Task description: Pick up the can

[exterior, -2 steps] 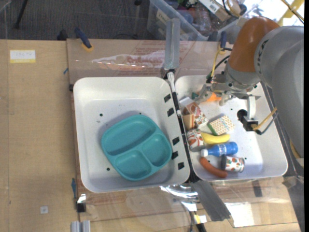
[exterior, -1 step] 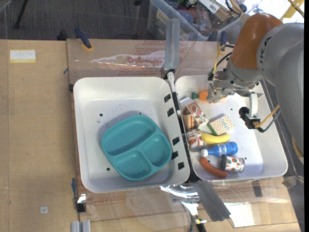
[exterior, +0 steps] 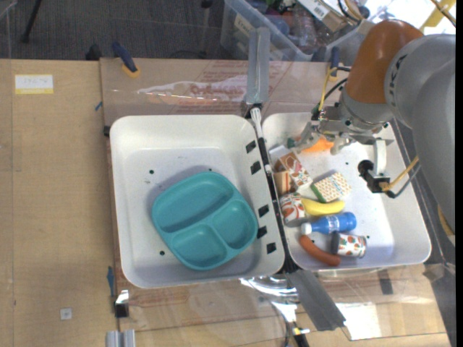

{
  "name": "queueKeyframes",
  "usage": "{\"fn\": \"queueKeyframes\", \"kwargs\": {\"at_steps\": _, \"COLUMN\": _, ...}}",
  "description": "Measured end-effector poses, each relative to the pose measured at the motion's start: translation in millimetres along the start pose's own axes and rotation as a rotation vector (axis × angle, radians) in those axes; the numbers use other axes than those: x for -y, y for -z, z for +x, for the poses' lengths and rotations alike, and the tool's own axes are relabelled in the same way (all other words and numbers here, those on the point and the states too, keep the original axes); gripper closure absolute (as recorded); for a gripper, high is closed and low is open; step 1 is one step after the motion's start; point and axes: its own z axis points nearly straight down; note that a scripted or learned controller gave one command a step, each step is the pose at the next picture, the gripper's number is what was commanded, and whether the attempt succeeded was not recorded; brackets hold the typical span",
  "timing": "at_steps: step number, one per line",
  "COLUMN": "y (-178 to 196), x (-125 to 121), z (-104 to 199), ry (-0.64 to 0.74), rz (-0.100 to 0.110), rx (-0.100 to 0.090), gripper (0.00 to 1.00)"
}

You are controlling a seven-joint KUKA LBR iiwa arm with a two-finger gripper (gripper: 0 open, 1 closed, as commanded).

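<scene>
— Where did your arm (exterior: 405,71) stand?

— It reached in from the right, wrist over the far end of the right bin (exterior: 412,223), just above a small orange piece (exterior: 317,147). I couldn't tell whether the jaws were wide or narrow.

— And the can (exterior: 293,209)?

— You'd have found it lying in the right bin against the divider, beside the banana (exterior: 323,207) and just above the blue bottle (exterior: 330,225), apart from the jaws. The teal plate (exterior: 205,221) lay in the left bin (exterior: 134,194).
</scene>
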Motion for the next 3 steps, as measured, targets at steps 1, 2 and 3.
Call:
{"fn": "queueKeyframes", "kwargs": {"at_steps": 1, "y": 11.8, "x": -1.5, "z": -0.8, "ry": 0.000, "rz": -0.005, "rx": 0.001, "gripper": 1.00}}
{"fn": "queueKeyframes", "kwargs": {"at_steps": 2, "y": 11.7, "x": -1.4, "z": -0.8, "ry": 0.000, "rz": -0.005, "rx": 0.001, "gripper": 0.00}}
{"fn": "queueKeyframes", "kwargs": {"at_steps": 3, "y": -7.8, "x": 25.8, "z": -5.6, "ry": 0.014, "rz": 0.008, "rx": -0.004, "gripper": 0.00}}
